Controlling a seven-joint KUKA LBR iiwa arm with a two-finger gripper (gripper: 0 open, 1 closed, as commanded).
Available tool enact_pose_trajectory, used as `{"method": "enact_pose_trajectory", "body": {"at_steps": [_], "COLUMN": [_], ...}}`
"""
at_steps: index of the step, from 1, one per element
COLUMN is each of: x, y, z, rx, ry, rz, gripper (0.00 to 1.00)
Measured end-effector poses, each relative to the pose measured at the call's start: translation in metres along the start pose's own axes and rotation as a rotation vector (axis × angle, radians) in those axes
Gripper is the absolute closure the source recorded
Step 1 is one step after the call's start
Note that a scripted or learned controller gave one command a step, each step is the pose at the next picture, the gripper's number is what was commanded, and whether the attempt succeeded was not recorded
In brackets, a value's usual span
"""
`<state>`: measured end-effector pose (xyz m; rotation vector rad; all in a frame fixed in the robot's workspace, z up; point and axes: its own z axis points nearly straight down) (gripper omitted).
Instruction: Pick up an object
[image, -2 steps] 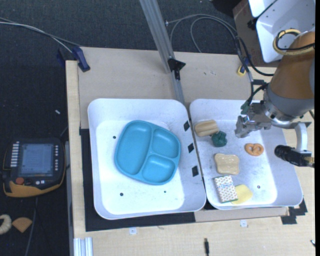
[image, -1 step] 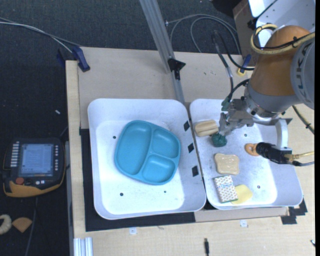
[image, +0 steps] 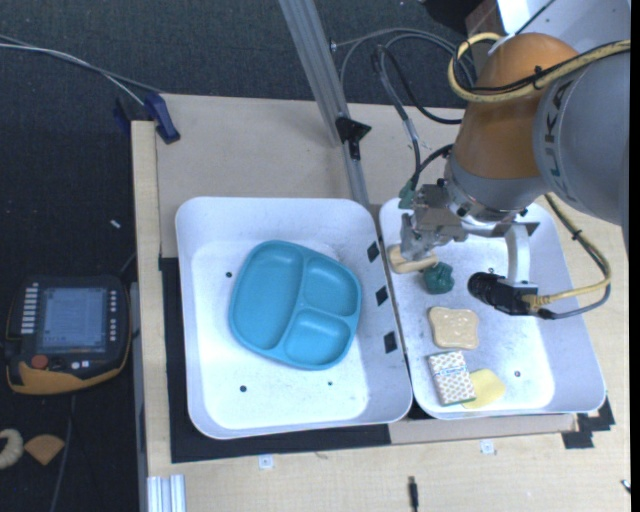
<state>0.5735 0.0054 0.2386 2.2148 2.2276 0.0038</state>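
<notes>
My gripper (image: 419, 243) hangs low over the far left corner of the right bin (image: 565, 330). Directly beneath it lies a small tan object (image: 408, 265), close against the bin's left wall; whether the gripper touches it I cannot tell. A dark teal lump (image: 438, 278) sits just right of the tan object. Nearer the front lie a beige toast-shaped piece (image: 453, 327), a small patterned box (image: 451, 377) and a pale yellow piece (image: 486, 388).
The left bin (image: 200, 300) holds a blue divided plate (image: 295, 302). A black part with a yellow cable (image: 497, 290) hangs from the arm over the right bin's middle. A metal post (image: 335, 100) rises behind the bins. A teach pendant (image: 65, 330) lies at far left.
</notes>
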Motion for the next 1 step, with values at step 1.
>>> {"method": "enact_pose_trajectory", "body": {"at_steps": [1], "x": [0.0570], "y": [-0.0011], "z": [-0.0054], "rx": [0.001], "ry": [0.001], "rz": [-0.001], "gripper": [1.00]}}
